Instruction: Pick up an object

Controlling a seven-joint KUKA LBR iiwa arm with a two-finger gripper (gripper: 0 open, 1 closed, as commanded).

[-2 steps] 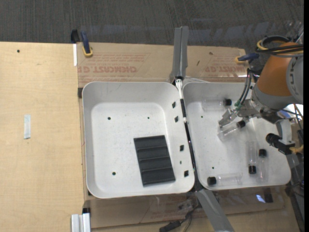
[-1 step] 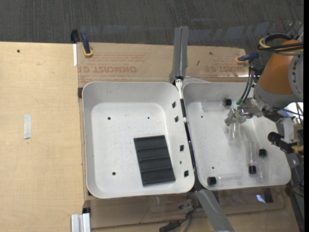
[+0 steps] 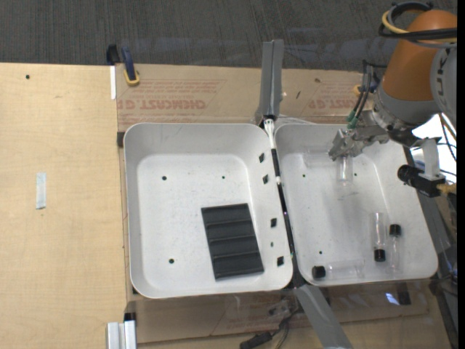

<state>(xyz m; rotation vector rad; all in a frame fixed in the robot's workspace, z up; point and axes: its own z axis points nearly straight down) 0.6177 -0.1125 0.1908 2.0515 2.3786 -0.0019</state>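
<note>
Camera view, from above and at a slant. The grey arm with its orange band reached in from the right, and I saw its gripper over the rear part of the right-hand shallow white plastic bin. I could not tell whether the gripper was open or closed, nor whether it held anything. Just below it showed a faint translucent shape, too indistinct for me to name. Objects for picking lay in both bins. In the right-hand bin, near the front right corner, a clear plastic tube with a black cap lay lengthwise, cap toward the front. A separate small black cap sat just beside it on its right. Another clear tube lay along the front wall, its black end toward the left corner. All three were well apart from the gripper. In the left-hand shallow white plastic bin a dark grey ribbed rectangular block lay flat, right of centre and toward the front, slightly turned. A grey metal bar stood between the bins at the rear. Both bins rested on a brown cardboard sheet with red print beside the pale wooden bench top. A small dark clamp sat at the sheet's rear left corner, and a small pale strip lay on the bench top, well to the left.
</note>
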